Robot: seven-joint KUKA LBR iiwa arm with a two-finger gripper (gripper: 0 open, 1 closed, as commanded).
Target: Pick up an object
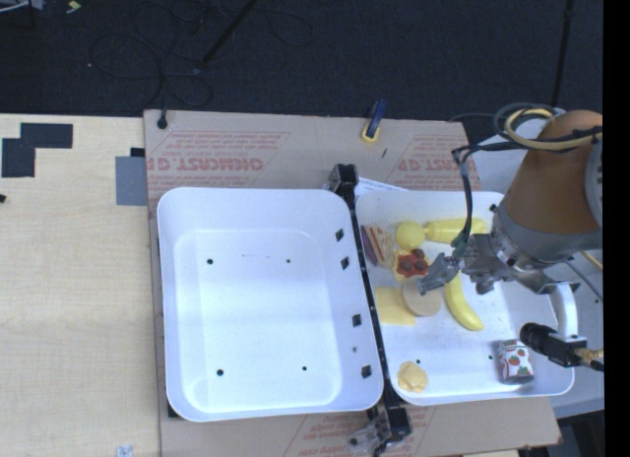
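Note:
The right bin (463, 386) holds several small items. Among them are a yellow banana (465, 309), a longer yellow piece (455, 229), a lemon-like fruit (409, 235) and a red strawberry cluster (410, 264). A flat yellow slab (393, 308) and a tan round piece (423, 303) lie near the divider. My gripper (439, 278) hangs low over the middle of this bin, right above the tan round piece and beside the banana. Nothing is visibly held.
A small printed carton (514, 361) and a yellow lump (411, 378) sit near the right bin's front edge. A striped packet (374, 243) leans by the black divider (356, 278). The left bin (197, 228) lies alongside. Cables (472, 164) loop over the arm.

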